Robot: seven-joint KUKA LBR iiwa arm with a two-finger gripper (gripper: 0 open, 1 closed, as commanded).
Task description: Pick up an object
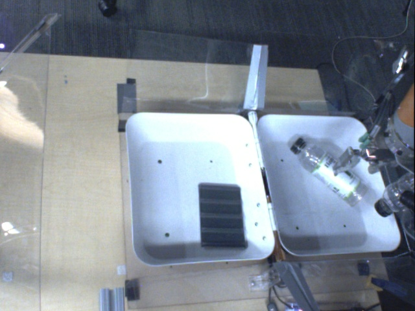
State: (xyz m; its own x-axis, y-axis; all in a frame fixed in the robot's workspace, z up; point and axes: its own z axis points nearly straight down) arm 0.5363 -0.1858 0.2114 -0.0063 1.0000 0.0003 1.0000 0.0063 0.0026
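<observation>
Clear bottle (326, 172) lying in right bin (311, 238), touching gripper (353, 159).

We see little of the arm (403, 118) at the right edge: a sliver of orange band above a grey part, much of it cut off by the frame. Below it the gripper (350, 159) looks pale grey and metallic, with small green and reddish marks near its base. Thin dark cables loop above the arm, and a round glossy dark-and-silver part sits lower at the edge, though we cannot tell exactly what it is.
</observation>
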